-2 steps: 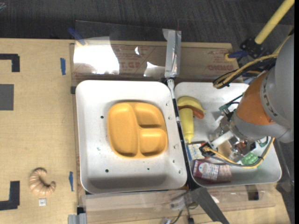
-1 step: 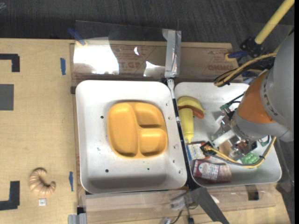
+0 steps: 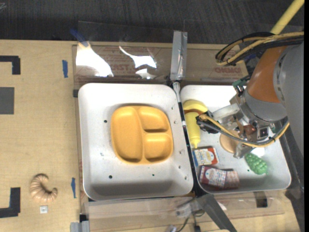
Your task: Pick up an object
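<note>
1. A grey KUKA arm with an orange wrist band reaches in from the right over the right bin (image 3: 282, 175), its gripper (image 3: 240, 144) hanging low among the clutter there. Whether the claw is released or clenched cannot be told; cables and the wrist body hide it.

2. The step in hand looks like the approach or descent onto a target. Nothing can be seen lifted, so the pick appears not yet made.

3. Candidates lie close together in the right bin. A yellow plastic bottle (image 3: 193, 120) rests along its left wall. A small red-and-white packet (image 3: 205, 155) lies just near of it, and a darker foil-like pouch (image 3: 219, 177) nearer still. A knobbly green toy (image 3: 257, 164) sits toward the right. A flat tan disc (image 3: 228, 143) lies partly under the wrist.

4. The disc and the green toy lie closest to the gripper, and either could be the target. The next move likely calls for a straight descent onto one piece and a firm close. The flat packets give little to bite on, and the bumpy toy may offer a surer hold.

5. The left bin (image 3: 91, 129) carries a smooth yellow divided tray (image 3: 142, 133), glossy moulded plastic with three compartments.

6. On the cardboard-coloured bench at near left lies a curled, ridged pastry-like toy (image 3: 43, 188), well apart from the arm.
</note>
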Tool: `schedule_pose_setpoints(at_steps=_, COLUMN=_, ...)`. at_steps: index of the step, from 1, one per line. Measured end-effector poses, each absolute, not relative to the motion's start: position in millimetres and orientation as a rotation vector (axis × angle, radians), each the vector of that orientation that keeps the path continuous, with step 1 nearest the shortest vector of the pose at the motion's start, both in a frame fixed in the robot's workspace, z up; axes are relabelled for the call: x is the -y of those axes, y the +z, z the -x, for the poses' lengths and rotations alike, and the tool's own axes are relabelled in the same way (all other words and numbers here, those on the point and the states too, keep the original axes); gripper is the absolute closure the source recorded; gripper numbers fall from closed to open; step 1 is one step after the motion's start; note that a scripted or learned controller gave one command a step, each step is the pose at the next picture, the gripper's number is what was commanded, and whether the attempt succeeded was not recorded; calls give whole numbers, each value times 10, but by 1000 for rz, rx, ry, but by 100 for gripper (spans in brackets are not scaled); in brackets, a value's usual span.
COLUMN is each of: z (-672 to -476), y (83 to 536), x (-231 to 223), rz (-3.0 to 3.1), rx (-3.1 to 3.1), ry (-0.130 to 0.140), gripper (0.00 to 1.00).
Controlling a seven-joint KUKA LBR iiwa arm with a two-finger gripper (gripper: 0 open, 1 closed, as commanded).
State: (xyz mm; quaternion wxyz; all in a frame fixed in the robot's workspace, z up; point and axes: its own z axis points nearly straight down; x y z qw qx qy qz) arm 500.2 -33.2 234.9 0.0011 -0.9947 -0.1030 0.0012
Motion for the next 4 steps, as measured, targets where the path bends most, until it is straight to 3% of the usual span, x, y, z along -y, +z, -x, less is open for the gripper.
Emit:
schedule_pose_setpoints(at_steps=1, z=-4791, y=2110, x=529, rz=3114, rx=396, ry=17, gripper=100)
schedule_pose_setpoints(at_steps=2, z=-5143, y=2386, x=-97, rz=3124, rx=324, ry=8, gripper=100)
schedule_pose_setpoints(at_steps=3, z=-5362, y=2429, x=-595, rz=3123, rx=346, ry=8, gripper=100)
schedule_pose_setpoints(at_steps=4, z=-6082, y=2141, x=-1091, rz=3126, rx=324, ry=15, gripper=100)
